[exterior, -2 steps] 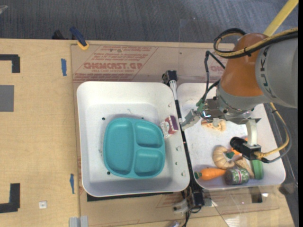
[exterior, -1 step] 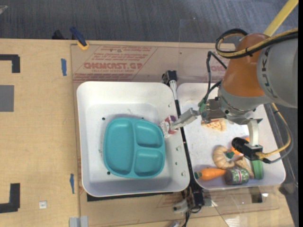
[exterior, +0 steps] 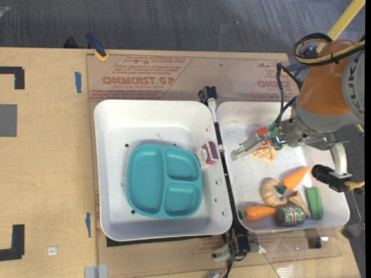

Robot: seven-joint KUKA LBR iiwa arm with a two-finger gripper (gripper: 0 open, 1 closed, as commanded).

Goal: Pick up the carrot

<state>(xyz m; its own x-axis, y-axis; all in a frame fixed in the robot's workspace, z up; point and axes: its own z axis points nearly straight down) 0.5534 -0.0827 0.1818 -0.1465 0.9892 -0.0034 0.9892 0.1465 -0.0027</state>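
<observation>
Two carrots lie in the right bin (exterior: 336, 213). One carrot (exterior: 261, 212) rests along the front wall with its green top pointing left. The other carrot (exterior: 296, 177) lies tilted near the bin's right side, its green end toward a tan pastry (exterior: 270, 192). My gripper (exterior: 243, 149) hangs over the back left part of this bin, pointing left, well behind both carrots. I see nothing held in it.
A tan cracker-like piece (exterior: 265, 154) lies just beside the gripper. A dark green can (exterior: 290, 216) and a green cylinder (exterior: 313, 202) sit by the front carrot. The left bin (exterior: 110, 155) holds a teal divided plate (exterior: 164, 180) and a small packet (exterior: 207, 154).
</observation>
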